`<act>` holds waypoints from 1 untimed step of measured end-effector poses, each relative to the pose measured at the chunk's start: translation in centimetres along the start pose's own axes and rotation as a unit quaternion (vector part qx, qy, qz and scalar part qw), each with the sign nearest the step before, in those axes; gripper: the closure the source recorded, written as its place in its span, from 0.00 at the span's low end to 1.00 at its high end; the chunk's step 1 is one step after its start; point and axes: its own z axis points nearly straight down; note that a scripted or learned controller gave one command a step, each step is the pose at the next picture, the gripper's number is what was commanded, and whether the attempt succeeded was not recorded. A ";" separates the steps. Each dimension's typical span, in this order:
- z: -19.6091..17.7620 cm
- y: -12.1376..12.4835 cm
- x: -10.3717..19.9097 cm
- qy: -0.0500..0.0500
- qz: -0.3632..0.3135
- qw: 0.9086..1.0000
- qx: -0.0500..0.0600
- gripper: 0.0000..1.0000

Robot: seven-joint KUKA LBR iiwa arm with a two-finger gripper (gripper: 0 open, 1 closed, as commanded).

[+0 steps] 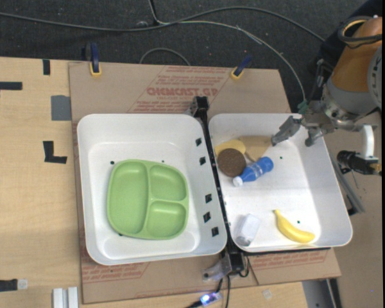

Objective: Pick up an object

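1. Grey gripper [296,133] hung above the right bin's [321,191] far edge, fingers spread apart, holding nothing.
2. Blue bottle [253,171] lay below-left of it, near, touching a brown disc [231,162].
3. Banana [293,228] lay well below.

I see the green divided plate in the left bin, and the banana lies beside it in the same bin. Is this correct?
Not quite. The green divided plate is in the left bin, but the banana lies in the right bin, near its front corner, as the camera view shows. The blue bottle is in that bin too.
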 end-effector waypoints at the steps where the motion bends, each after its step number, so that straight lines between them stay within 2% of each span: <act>1: -0.9 0.3 0.0 -0.002 -0.002 1.000 -0.007 0.00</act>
